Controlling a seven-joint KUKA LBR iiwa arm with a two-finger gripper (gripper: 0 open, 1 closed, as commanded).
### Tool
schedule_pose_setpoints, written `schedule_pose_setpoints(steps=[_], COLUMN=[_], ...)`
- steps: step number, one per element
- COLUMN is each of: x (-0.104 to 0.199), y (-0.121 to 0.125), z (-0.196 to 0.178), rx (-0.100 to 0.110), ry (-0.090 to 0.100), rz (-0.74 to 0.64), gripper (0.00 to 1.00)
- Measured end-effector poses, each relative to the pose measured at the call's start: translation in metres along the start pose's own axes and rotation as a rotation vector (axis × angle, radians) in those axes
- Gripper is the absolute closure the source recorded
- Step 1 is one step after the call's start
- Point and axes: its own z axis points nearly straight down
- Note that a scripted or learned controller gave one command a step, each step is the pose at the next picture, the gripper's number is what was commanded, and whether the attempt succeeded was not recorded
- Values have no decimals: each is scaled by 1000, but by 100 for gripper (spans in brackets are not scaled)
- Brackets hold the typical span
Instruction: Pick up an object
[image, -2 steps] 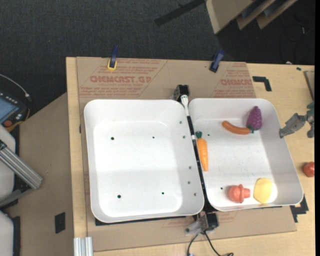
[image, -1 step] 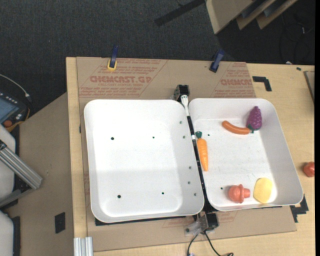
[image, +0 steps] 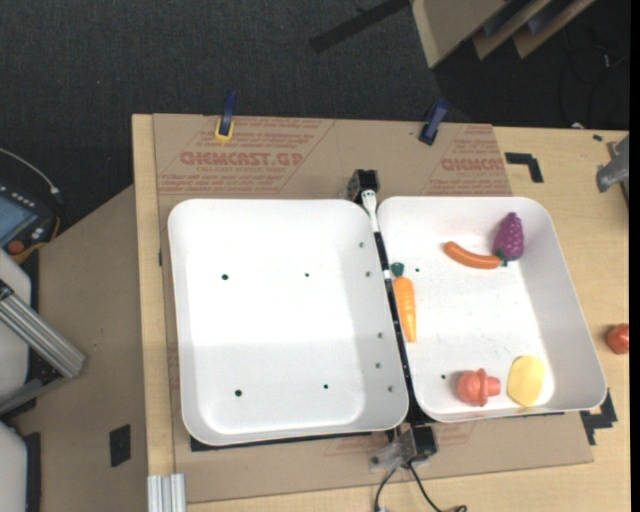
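The right bin (image: 560, 300) holds several toy foods. An orange carrot (image: 404, 308) lies along its left wall. An orange sausage-shaped piece (image: 471, 256) and a purple bunch of grapes (image: 508, 236) lie at the back. A red piece (image: 476, 386) and a yellow lemon (image: 526, 380) sit side by side at the front. A grey piece of my gripper (image: 613, 168) pokes in at the right edge, beyond the bin's far right corner and well apart from every object.
The left bin (image: 200, 300) sits beside the right one, their walls touching along the middle. A small orange-red thing (image: 618, 339) lies on the brown bench outside the right bin's right wall. Clamps (image: 226, 127) hold the board at the back.
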Motion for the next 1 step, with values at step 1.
schedule_pose_setpoints(steps=[1], x=[88], y=[6], z=[5], rx=[14], ry=[2], rz=[2], gripper=[0])
